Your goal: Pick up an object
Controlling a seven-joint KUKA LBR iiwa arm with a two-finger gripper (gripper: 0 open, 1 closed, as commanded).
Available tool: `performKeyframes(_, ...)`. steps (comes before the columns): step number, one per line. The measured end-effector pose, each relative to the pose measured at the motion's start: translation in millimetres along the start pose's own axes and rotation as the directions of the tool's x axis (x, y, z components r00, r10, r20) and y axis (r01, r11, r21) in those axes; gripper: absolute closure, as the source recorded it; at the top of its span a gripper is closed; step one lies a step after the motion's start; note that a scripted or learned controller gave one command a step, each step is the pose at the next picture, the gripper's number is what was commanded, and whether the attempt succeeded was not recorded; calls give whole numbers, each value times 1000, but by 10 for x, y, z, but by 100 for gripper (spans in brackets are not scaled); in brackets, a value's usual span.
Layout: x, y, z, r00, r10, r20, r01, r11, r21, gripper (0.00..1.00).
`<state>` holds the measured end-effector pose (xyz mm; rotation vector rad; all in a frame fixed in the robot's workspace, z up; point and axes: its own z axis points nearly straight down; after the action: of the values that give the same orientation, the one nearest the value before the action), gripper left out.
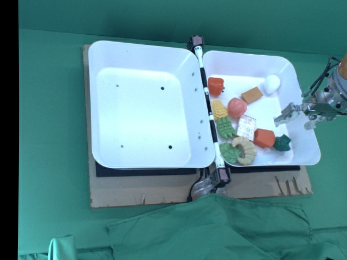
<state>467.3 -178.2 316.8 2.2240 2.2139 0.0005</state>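
Note:
The right bin (303, 151) holds several toy foods: a red pepper (216, 85), an orange block (252, 95), a white egg (270, 83), a pink-red ball (237, 107), yellow corn (219, 110), a green vegetable (225, 127), a pale speckled cracker (246, 127), an orange-red wedge (264, 138), a dark green piece (282, 142) and a tan croissant (245, 149). My gripper (297, 118) hovers over the bin's right side, above the dark green piece, with its fingers spread open and nothing between them.
The left bin (142, 112) sits beside the right one, joined by a black-and-white divider bar (208, 107). Both rest on a cardboard sheet (141, 194). Green cloth (217, 229) is bunched at the front.

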Motion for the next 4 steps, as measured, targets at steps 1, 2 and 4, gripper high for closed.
performKeyframes(1,-84,981,307,1000,-4,3,4,1000,-4,0)
performKeyframes(2,-88,1872,782,1000,-3,5,3,1000,-6,0)
performKeyframes(4,458,2035,72,1000,-8,-1,8,1000,-10,100)
